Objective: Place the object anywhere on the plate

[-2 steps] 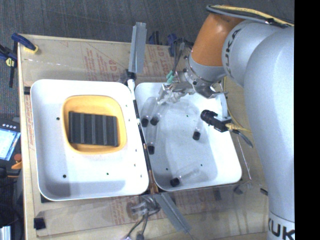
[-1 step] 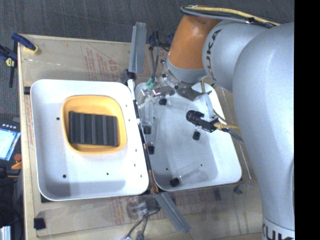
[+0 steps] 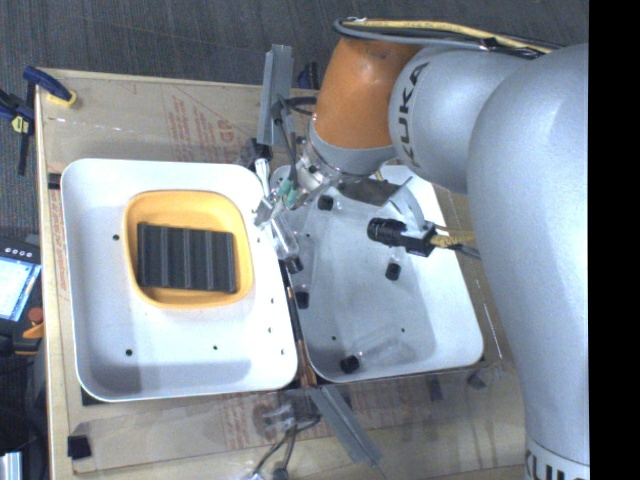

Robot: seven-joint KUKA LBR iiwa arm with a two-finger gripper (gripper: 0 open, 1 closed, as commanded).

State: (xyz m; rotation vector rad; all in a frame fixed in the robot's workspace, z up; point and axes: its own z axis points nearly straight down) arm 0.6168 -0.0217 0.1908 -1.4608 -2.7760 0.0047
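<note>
A yellow plate (image 3: pixel 187 208) with a dark ribbed middle lies in the left white bin (image 3: pixel 100 358). My gripper (image 3: pixel 280 208) hangs at the back of the right white bin (image 3: pixel 450 338), close to the wall between the two bins and just right of the plate's edge. A small pale green bit (image 3: pixel 285 190) shows at the gripper; whether it is held I cannot tell. A faint clear object (image 3: pixel 378 348) lies near the right bin's front wall, apart from the gripper.
The grey arm with its orange band (image 3: pixel 360 88) covers the right bin's back and right side. A black plug with a cable (image 3: pixel 400 234) juts from the wrist. Small black studs (image 3: pixel 348 364) dot the bin floors. Clamps (image 3: pixel 48 83) sit on the bench's back left corner.
</note>
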